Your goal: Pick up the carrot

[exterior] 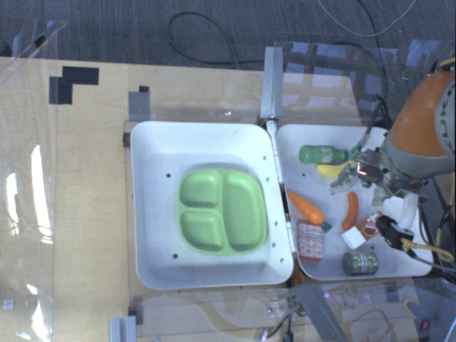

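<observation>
Here we see the surface (78, 212) bearing two white bins side by side. The left bin (153, 248) holds a green tray (222, 210) with three compartments. The arm (426, 123) reaches over the right bin (288, 148), its tool (347, 178) hanging above the upper middle, near a green bottle (323, 154) and a yellow item (329, 169); we cannot tell how its fingers stand. The carrot (306, 207) lies aslant by the bin's left wall, apart from the tool. Beside it sit a red packet (310, 240), a sausage (350, 211) and a dark can (360, 262).
</observation>
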`<control>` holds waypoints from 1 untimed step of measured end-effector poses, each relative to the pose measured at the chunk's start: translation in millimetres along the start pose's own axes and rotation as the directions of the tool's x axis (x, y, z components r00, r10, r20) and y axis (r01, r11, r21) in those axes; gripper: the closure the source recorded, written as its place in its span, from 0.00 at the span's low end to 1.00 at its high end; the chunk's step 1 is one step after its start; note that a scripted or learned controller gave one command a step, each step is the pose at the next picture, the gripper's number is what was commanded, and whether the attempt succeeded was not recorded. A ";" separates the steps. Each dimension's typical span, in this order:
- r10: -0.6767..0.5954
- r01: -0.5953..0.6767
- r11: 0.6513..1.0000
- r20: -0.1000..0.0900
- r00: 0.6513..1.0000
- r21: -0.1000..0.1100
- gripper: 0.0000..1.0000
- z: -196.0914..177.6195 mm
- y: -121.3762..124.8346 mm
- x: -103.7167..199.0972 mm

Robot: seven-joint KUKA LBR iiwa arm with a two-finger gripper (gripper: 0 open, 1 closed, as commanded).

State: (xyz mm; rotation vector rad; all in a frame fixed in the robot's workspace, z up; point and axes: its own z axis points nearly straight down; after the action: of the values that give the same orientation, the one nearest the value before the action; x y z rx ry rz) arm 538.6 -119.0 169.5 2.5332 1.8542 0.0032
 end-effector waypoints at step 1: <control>-0.047 0.047 0.999 -0.001 0.999 -0.006 0.00 82.2 36.2 -38.0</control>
State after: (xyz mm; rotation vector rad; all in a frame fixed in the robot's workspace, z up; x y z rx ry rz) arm 561.9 -166.2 87.4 2.4854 1.9110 0.0109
